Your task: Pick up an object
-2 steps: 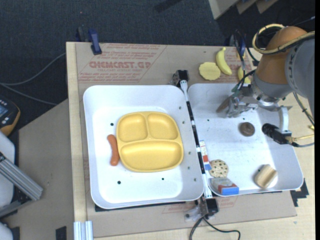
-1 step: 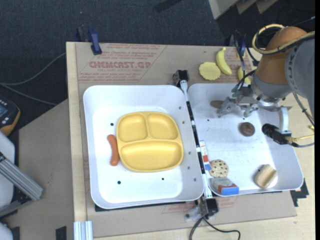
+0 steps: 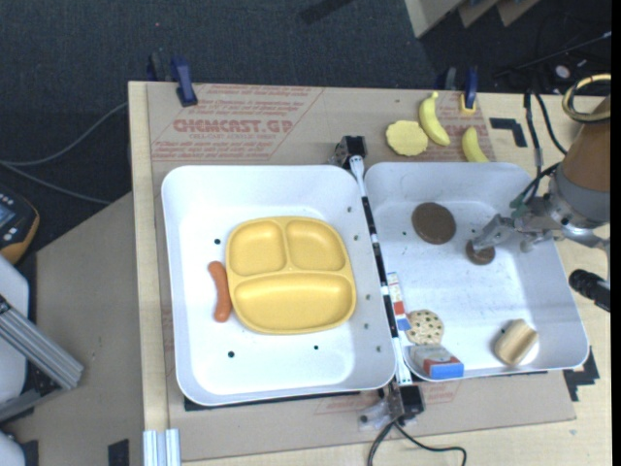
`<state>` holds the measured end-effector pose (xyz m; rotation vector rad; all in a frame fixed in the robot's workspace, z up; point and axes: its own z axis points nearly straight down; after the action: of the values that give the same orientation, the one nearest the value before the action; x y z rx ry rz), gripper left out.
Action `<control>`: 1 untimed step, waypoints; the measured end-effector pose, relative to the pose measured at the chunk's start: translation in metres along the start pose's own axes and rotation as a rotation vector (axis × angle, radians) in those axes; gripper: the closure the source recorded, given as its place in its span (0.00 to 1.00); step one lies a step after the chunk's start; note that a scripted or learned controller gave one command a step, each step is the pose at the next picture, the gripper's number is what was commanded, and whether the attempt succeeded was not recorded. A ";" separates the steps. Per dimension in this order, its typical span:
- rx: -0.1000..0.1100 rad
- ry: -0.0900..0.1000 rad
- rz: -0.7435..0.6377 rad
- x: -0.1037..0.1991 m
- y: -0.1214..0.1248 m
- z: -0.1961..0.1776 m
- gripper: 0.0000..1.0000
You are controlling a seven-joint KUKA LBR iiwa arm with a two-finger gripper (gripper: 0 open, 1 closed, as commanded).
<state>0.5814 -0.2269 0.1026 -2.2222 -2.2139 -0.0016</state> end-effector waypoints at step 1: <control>-0.002 -0.002 -0.008 0.052 0.024 0.019 0.00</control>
<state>0.6052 -0.1747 0.0836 -2.2151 -2.2251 -0.0011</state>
